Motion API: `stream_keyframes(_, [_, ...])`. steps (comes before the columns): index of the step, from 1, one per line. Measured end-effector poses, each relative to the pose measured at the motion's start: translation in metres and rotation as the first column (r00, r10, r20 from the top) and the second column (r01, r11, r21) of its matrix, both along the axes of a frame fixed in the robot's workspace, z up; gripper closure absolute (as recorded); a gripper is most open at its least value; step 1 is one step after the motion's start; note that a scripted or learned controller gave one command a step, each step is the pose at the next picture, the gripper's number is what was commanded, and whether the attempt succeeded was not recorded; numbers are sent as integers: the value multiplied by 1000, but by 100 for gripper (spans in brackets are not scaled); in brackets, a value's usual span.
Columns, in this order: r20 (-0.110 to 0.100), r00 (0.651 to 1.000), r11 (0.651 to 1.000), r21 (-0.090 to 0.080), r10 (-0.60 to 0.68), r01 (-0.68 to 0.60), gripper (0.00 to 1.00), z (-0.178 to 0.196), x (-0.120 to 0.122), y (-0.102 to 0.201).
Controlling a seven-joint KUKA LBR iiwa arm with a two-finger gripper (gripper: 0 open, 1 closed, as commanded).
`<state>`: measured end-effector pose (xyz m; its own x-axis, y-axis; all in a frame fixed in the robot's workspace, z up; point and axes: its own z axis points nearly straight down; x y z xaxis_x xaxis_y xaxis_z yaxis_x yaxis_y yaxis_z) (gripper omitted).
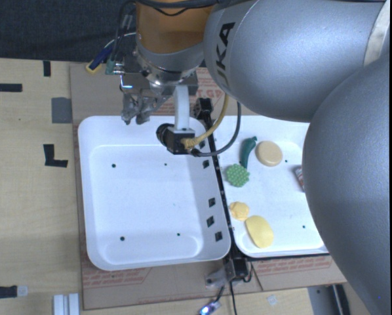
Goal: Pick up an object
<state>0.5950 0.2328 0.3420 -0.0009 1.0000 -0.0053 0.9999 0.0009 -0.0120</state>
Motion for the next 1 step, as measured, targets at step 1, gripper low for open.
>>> stream_keyframes(1, [9, 1000, 1000, 2, -1, 1, 100, -81, 71, -1])
